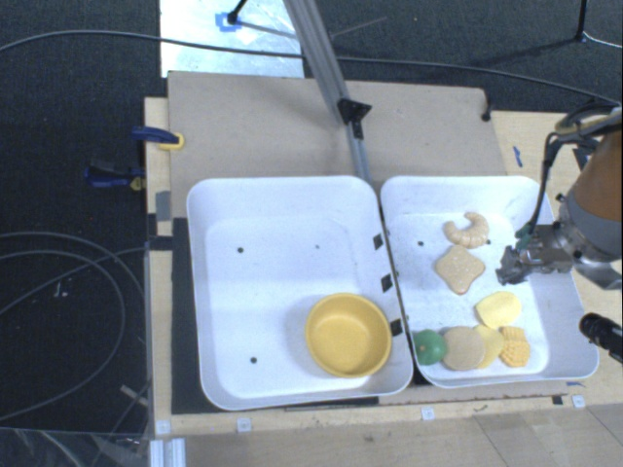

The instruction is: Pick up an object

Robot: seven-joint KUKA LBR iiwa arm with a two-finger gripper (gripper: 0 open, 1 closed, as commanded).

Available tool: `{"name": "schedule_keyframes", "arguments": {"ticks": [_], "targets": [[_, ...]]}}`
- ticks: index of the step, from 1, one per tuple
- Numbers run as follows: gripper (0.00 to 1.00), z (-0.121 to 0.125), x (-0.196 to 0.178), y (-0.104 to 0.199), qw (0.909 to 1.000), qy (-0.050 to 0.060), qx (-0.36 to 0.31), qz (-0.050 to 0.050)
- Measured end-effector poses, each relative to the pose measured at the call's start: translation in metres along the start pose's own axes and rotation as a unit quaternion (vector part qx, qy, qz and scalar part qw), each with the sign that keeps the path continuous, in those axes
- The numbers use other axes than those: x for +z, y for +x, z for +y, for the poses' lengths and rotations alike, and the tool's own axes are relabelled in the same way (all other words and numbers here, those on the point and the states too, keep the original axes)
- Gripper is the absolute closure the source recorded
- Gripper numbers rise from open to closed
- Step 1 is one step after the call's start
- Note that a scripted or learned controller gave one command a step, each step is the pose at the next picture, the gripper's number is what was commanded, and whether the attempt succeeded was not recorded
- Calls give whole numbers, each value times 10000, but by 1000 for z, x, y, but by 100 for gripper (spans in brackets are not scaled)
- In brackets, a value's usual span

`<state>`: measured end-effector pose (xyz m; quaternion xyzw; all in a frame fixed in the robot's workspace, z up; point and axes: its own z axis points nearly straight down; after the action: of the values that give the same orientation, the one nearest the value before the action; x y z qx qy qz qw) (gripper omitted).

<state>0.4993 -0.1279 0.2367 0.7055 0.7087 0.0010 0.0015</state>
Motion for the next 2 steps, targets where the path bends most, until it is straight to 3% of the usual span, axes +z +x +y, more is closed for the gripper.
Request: {"name": "schedule_keyframes", "arguments": {"ticks": [2], "targets": [[100,58,-3,92,10000,-8,-31,9]]}}
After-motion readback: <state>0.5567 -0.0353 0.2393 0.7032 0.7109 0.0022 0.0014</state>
